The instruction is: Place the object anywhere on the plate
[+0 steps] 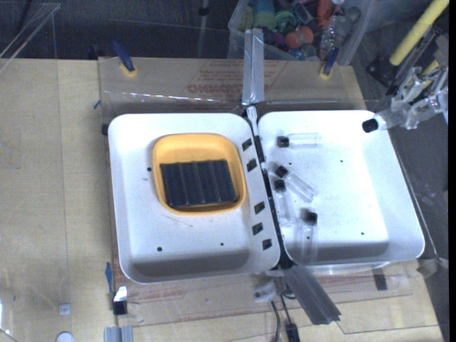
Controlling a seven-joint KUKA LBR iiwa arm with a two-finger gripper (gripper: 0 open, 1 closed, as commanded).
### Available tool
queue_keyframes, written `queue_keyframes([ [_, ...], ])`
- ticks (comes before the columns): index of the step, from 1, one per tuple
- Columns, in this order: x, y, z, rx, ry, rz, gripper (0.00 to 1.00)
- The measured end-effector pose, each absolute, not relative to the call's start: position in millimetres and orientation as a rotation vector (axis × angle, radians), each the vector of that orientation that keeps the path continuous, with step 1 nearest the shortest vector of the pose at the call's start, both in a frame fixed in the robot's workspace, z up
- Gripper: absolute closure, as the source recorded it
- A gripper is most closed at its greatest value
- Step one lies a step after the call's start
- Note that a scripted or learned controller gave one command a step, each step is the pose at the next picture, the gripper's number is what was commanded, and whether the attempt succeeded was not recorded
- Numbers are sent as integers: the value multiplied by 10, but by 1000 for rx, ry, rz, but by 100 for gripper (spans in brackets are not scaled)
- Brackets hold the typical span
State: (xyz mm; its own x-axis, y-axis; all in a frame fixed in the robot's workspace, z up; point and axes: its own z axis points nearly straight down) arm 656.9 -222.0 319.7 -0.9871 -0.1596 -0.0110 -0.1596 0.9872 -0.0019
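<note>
Wooden bench is bearing two white bins; small clear vials with black caps (299, 140) are lying left of the gripper (420, 104), far from the yellow plate (197, 146); nothing is placed yet.

One fixed camera looks down at a slant on both white bins (128, 191).

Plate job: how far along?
Done: nothing visible. The yellow plate in the left bin holds only a dark ridged block. In hand: nothing seen; the gripper sits at the right edge, beyond the right bin. Left: all of it. The clear black-capped vials lie in the right bin; one needs picking and moving to the plate.
</note>
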Motion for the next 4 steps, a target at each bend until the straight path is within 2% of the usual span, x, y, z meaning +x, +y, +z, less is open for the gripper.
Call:
queue_keyframes([
  [1, 6242, -2224, 3581, -507, 3090, -2, 100],
  [2, 6037, -2224, 3689, -976, 2980, 1, 100],
  [3, 6225, -2214, 3636, -1509, 2744, -3, 100],
  [4, 6068, -2225, 4364, -1869, 2514, -5, 100],
])
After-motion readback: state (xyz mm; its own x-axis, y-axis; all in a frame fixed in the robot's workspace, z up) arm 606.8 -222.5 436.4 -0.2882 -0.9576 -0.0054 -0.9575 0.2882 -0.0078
